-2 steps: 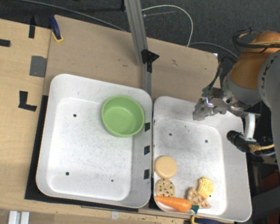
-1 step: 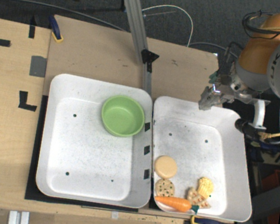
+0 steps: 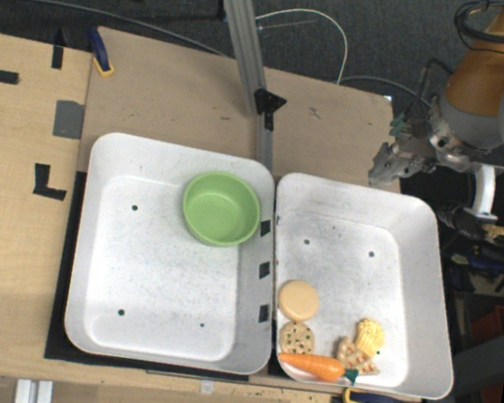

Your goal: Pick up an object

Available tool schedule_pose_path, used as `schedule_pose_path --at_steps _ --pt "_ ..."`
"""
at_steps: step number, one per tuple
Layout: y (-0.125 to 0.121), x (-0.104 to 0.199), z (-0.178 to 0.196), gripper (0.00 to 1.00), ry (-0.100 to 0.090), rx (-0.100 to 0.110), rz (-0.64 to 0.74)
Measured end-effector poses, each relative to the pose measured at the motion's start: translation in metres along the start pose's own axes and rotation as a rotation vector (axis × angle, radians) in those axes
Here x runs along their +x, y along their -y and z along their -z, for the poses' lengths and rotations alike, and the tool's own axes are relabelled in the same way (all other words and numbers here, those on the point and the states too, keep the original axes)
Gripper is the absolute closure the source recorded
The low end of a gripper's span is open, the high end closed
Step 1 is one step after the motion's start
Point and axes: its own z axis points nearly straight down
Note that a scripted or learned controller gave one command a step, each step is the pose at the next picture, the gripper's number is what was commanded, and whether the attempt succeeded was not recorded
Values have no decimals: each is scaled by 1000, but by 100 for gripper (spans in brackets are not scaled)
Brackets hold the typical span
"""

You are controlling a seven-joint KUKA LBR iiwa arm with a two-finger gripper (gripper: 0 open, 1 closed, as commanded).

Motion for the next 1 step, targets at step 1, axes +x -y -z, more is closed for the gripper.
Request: schedule_pose_path --at_steps 1 --pt "30 49 7 100 -2 5 3"
